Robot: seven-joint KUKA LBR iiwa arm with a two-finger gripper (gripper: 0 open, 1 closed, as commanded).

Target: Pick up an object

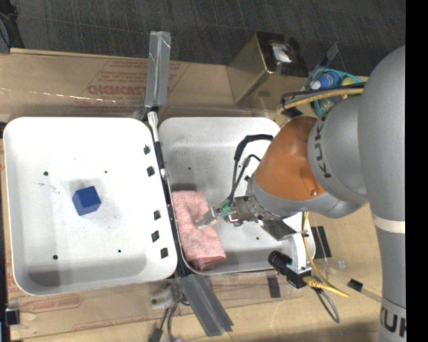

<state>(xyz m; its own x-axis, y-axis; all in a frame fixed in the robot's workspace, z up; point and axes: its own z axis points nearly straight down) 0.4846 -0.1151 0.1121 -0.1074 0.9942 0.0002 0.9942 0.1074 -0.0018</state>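
Observation:
A pink spongy block [197,235] lies along the left wall of the right bin [214,137], reaching to its front corner. My gripper [214,216] hangs low over the right edge of the pink block, at the end of the grey arm with its orange band [289,168]. Whether it touches the block cannot be made out. A small blue cube [86,199] rests in the middle of the left bin [28,148], far from the gripper.
The arm's bulk covers the right half of the right bin. A metal divider [157,70] runs between the bins. A brown cardboard box [260,66] and bundled cables [328,84] sit behind the right bin.

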